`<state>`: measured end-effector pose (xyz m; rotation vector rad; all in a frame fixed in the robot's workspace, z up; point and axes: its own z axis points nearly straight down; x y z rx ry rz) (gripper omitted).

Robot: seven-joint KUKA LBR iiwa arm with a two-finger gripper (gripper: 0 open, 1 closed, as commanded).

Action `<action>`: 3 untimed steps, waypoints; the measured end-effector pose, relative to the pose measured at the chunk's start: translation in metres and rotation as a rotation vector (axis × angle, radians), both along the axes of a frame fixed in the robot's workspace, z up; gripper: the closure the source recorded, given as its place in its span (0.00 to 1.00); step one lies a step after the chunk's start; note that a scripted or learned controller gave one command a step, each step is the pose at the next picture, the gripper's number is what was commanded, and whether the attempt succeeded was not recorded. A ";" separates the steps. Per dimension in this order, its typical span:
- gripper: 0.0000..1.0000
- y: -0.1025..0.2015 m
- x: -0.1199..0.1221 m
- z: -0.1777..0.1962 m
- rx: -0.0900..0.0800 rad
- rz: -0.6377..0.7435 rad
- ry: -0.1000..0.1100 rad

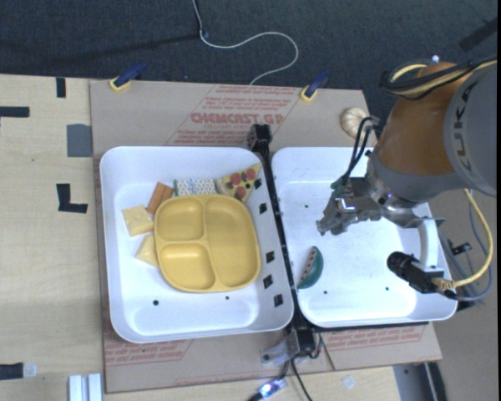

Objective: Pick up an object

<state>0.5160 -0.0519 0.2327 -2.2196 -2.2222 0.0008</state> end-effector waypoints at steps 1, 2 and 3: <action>1.00 0.003 -0.007 -0.004 -0.001 -0.001 0.002; 1.00 0.006 0.005 0.001 0.000 0.001 0.000; 1.00 0.009 0.010 -0.003 -0.001 0.000 0.001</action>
